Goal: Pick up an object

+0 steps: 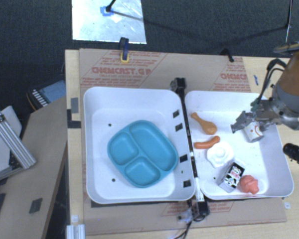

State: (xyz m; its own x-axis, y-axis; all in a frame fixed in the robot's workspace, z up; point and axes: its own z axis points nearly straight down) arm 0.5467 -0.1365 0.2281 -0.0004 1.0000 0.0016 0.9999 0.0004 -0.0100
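Step in hand: the reach, before any grab. The grey arm w/ the orange band [293,81] is seen coming in from the view's right. Its gripper [250,128] hangs over the back part of the shallow white bin on the right [284,169].

It can't be told if the gripper is open or closed, as the tip is too blurred. A small white bit w/ a red dot is seen at the tip. It can't be told if that is part of the gripper or a toy, so nothing can be called held.

The things to pick are all in that right bin:
- The orange toy drumstick [205,123] is nearest, just to the gripper's left.
- The orange toy sausage [207,143] is in front of it.
- The round white toy [219,155] is touching the sausage's end.
- The little black-and-white cow carton [232,176] is near the front.
- The pink lumpy toy [248,184] is just beside the carton.

The blue plastic plate w/ 3 sections [142,153] is alone in the shallow white bin on the left [97,103]. Both bins sit on the worktop [139,68].

Nxt move, as a guess: one toy must be chosen, prob. the drumstick as it lies apart from the rest. The gripper must be lined up over it, opened, brought down and closed, then lifted. The sausage and white toy touch, so a grab there may be harder.
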